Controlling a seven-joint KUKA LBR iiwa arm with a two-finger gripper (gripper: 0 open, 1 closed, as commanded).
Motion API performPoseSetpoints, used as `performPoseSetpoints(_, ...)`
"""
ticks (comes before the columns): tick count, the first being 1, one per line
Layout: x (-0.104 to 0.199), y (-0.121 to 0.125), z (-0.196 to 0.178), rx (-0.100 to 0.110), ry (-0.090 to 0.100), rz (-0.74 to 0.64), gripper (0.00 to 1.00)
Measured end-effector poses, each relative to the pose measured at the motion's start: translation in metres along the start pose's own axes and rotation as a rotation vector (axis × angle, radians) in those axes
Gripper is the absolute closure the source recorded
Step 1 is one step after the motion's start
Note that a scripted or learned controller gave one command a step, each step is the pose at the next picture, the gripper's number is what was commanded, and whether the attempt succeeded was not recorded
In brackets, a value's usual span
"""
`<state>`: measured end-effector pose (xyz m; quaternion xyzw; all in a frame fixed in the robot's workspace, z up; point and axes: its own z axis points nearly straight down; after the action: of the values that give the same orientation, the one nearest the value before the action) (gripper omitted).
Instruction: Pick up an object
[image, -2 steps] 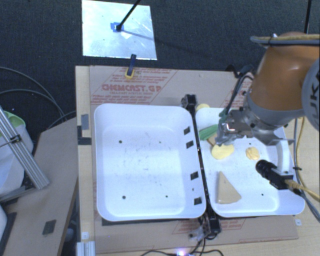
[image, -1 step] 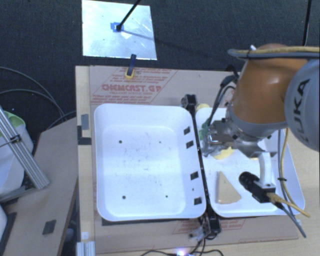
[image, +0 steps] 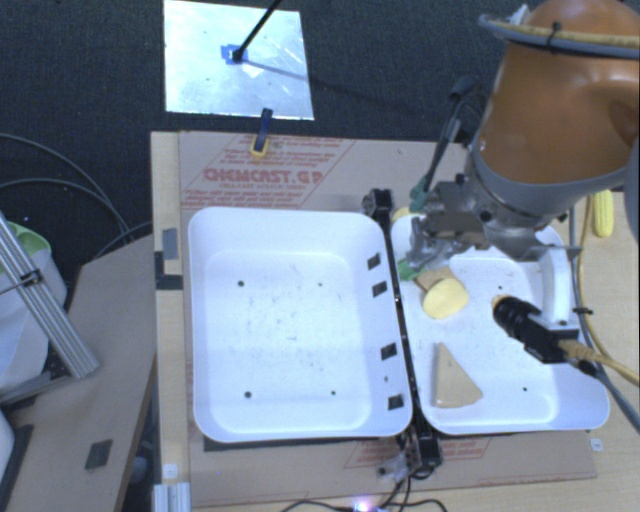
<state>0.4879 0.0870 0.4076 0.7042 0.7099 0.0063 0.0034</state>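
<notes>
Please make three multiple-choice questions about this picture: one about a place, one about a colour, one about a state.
1. In which bin does the tan wedge lie?
A. left bin
B. right bin
C. outside both bins

2. What colour is the round block below the gripper?
A. yellow
B. blue
C. black

3. How does the wedge lie?
A. flat on the bin floor
B. lifted by the arm
C. leaning on the round block

Answers: 1 B, it lies right of the divider. 2 A, it looks pale yellow. 3 A, it rests apart from the gripper and block.
</notes>
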Motion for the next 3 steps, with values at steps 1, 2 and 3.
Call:
performPoseSetpoints(1,0.062,-0.001,-0.018,0.010,-0.001,-0.002,1.00)
performPoseSetpoints(2,0.058,0.001,-0.028,0.008,-0.003,-0.002,1.00)
performPoseSetpoints(3,-0.008,0.010,-0.123,0.000,-0.003,0.013,1.00)
